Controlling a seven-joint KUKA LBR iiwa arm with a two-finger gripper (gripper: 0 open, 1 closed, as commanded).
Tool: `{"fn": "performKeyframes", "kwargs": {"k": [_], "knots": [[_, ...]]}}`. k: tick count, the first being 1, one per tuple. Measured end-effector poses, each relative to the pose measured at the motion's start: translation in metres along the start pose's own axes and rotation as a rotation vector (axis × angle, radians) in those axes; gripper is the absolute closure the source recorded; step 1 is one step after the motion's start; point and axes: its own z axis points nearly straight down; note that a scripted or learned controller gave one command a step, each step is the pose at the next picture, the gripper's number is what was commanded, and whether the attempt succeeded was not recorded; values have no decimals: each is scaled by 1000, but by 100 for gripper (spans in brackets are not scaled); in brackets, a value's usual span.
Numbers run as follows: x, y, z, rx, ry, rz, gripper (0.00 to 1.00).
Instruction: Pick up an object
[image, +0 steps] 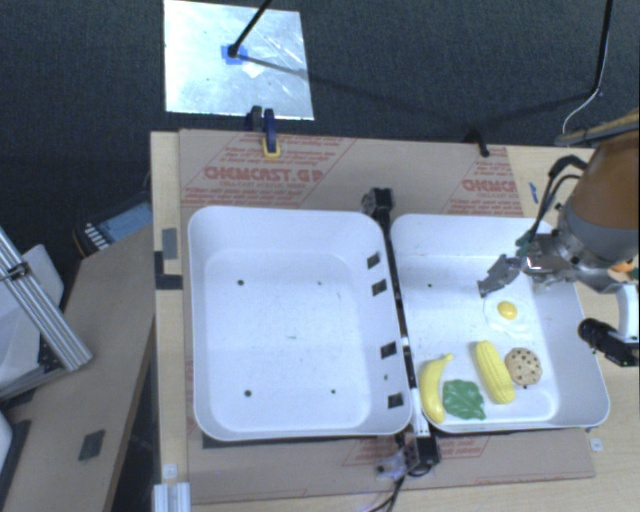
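Note:
The right bin (560, 405) holds several toy foods. A fried egg (507, 312) lies near its middle. Along the front wall lie a yellow banana (433, 388), a green leaf (463, 399), a corn cob (493, 371) and a brown cookie (522, 366). My gripper (497, 277) hangs over the right bin, just above and to the left of the egg, apart from it. Nothing shows in its grasp. The grey arm with its orange band reaches in from the right edge.
The left bin (200, 300) sits beside the right one, with black clips (388, 350) along the shared wall. Both rest on a cardboard sheet (300, 170). A shiny metal plate (238, 60) lies at the back. Black arm hardware (605, 340) overhangs the right bin's right rim.

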Motion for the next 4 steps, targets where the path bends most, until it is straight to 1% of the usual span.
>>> {"fn": "performKeyframes", "kwargs": {"k": [1,2,3,4], "knots": [[50,-64,-133,-9,1,-6,0],[110,-68,-256,-17,1,-8,0],[64,-72,-171,4,-1,6,0],[156,-71,-282,-14,3,-12,0]]}}
